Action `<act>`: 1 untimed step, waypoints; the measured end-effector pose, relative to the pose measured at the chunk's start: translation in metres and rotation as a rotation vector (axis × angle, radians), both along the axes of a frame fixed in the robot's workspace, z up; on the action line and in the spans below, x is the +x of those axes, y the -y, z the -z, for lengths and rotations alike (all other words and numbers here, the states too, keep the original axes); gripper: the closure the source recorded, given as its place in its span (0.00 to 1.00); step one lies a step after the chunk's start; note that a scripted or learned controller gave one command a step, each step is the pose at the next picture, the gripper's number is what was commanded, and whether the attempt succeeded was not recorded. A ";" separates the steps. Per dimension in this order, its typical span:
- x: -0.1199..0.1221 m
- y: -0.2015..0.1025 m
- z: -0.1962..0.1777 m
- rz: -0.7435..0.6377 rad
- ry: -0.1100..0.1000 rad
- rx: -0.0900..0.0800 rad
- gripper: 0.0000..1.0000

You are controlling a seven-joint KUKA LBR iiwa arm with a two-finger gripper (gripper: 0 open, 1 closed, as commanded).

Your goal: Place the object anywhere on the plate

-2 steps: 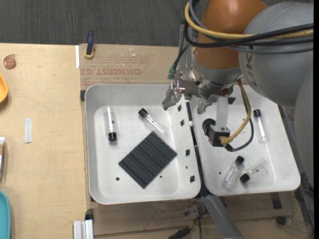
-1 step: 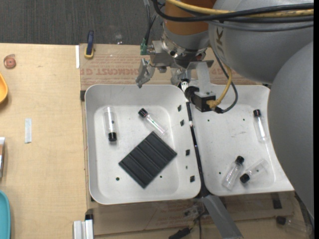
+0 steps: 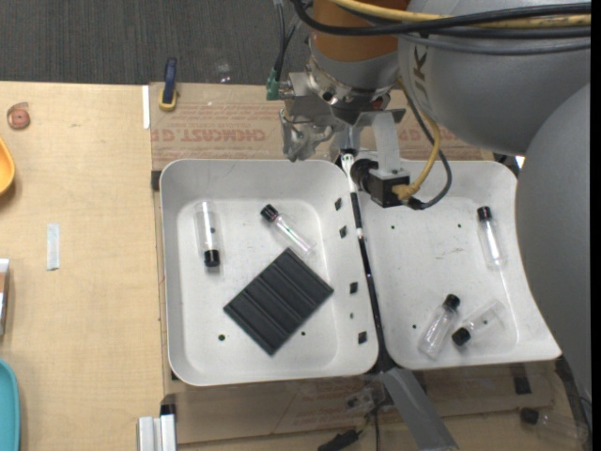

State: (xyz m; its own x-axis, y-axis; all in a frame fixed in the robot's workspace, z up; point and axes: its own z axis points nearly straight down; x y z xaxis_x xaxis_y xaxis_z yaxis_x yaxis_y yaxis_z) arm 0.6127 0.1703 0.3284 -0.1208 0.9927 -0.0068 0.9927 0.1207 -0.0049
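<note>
A black ridged plate (image 3: 279, 301) lies at a slant in the left bin (image 3: 178, 280), toward its front. Two clear vials with black caps lie behind it: one (image 3: 207, 235) at the left, one (image 3: 285, 229) just past the plate's far corner. The right bin (image 3: 526, 346) holds three more vials: one (image 3: 487, 234) at the right and two (image 3: 438, 323) (image 3: 477, 324) close together near the front. My gripper (image 3: 300, 145) hangs over the back rim of the left bin, near the divider between the bins, away from every vial. Nothing shows in it.
The grey arm with its orange band fills the upper right and covers the right bin's back corner. Cables (image 3: 418, 181) hang over the divider. A blue clamp (image 3: 169, 81) sits on the cardboard behind the bins. A wooden table (image 3: 75, 252) lies to the left.
</note>
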 end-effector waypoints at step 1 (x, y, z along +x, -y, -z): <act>0.035 -0.044 0.011 -0.273 0.003 0.005 1.00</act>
State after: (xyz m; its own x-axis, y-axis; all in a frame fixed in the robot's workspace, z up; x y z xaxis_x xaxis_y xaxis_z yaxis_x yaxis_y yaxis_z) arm 0.6481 0.2139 0.3170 -0.3843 0.9232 -0.0028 0.9232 0.3843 -0.0010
